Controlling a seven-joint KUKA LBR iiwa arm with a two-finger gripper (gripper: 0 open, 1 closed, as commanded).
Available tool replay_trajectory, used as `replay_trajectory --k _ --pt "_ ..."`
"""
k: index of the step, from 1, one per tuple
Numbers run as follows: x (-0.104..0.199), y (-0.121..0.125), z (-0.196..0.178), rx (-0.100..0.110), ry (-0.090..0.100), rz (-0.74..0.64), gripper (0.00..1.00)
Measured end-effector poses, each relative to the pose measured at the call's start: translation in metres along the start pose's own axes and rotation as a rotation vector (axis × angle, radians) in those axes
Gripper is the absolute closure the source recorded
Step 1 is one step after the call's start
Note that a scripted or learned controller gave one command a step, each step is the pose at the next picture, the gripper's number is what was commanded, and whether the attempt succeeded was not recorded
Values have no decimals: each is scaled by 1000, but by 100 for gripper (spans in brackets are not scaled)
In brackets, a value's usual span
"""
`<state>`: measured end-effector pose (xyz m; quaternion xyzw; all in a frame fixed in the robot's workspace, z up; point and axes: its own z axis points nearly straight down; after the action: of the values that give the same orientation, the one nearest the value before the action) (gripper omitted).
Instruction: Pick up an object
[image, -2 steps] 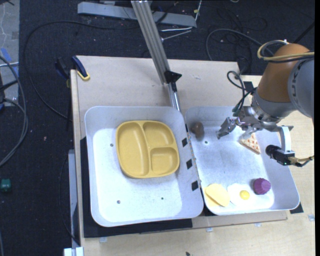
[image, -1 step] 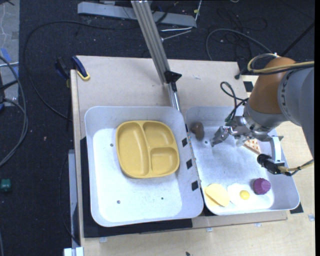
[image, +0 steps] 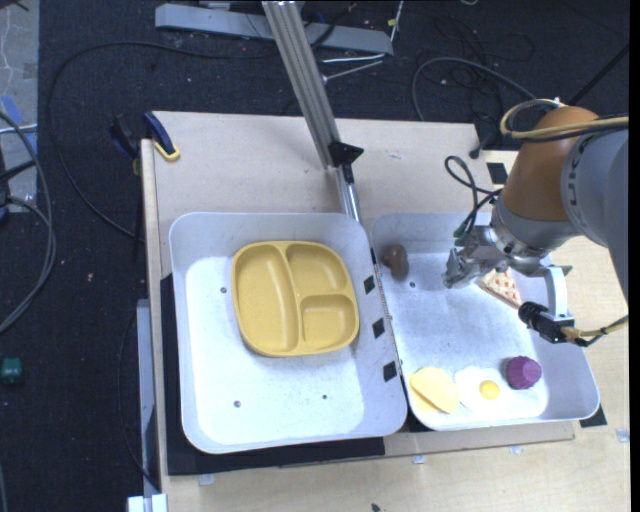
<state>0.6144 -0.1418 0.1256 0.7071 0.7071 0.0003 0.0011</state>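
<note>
Two shallow white bins are seen side by side on the tabletop (image: 250, 135). In the left bin (image: 200, 400), a yellow divided plate (image: 295, 297) lies flat, near the middle. In the right bin (image: 570, 400), a small brown object (image: 396, 260) rests at the far left corner, while a yellow slice (image: 433, 389), a fried-egg piece (image: 479, 387) and a purple object (image: 522, 372) are ranged along the near edge, just beside one another. A pizza-slice piece (image: 503, 289) lies toward the far right of that bin. The tool (image: 466, 268) is lowered into the right bin, at the left end of the pizza-slice piece and apparently touching or just beside it; which of the two cannot be determined. Whether the tool is wide or narrow cannot be told, as its tip is seen from above and blurred against the bin floor. No object is seen raised off the bin floor, so the pick is judged not yet accomplished. A grasp and a lift are judged to remain, with the pizza-slice piece as the likeliest target, lying immediately right of the tool.
</note>
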Motion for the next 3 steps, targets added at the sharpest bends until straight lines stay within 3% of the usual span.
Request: replay_trajectory --k 3 --pt "10 11 -155 -5 -1 -4 100"
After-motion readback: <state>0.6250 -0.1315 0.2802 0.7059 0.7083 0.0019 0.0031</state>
